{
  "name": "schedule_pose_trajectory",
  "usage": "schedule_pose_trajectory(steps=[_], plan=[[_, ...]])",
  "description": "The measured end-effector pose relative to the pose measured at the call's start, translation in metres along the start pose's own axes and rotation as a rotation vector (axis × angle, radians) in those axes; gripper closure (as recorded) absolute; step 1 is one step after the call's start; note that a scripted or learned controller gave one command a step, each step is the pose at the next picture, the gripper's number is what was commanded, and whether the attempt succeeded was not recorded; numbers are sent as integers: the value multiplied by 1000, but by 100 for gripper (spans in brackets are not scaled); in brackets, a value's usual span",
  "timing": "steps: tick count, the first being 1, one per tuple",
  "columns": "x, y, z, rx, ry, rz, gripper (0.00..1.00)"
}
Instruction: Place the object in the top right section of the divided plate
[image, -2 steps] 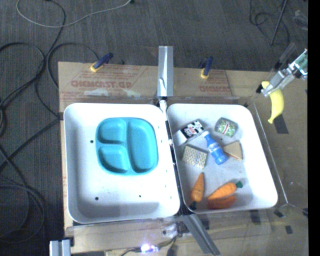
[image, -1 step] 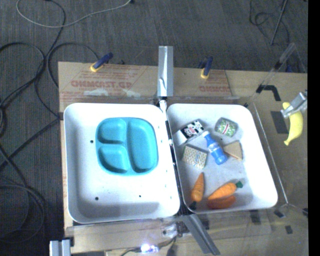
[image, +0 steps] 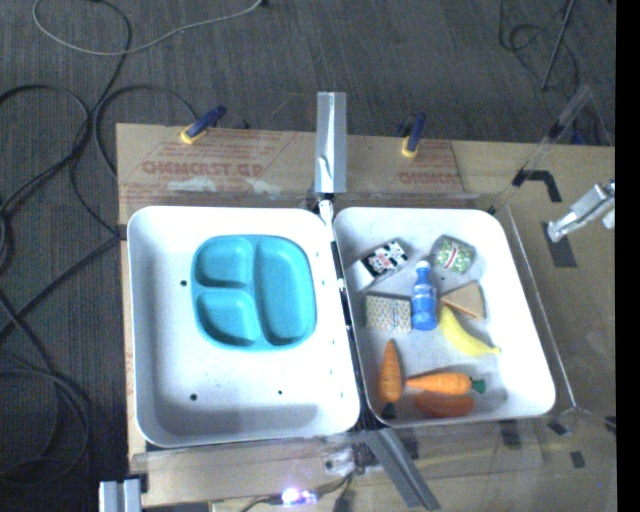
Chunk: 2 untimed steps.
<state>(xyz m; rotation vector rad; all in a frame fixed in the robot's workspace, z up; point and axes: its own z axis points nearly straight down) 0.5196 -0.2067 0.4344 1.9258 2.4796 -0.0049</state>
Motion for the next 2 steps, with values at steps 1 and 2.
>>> schedule_pose_trajectory(steps=[1,2], plan=[[6,-24,5,-1,1,158,0],[5,-24,-5,0,-2,158,100]])
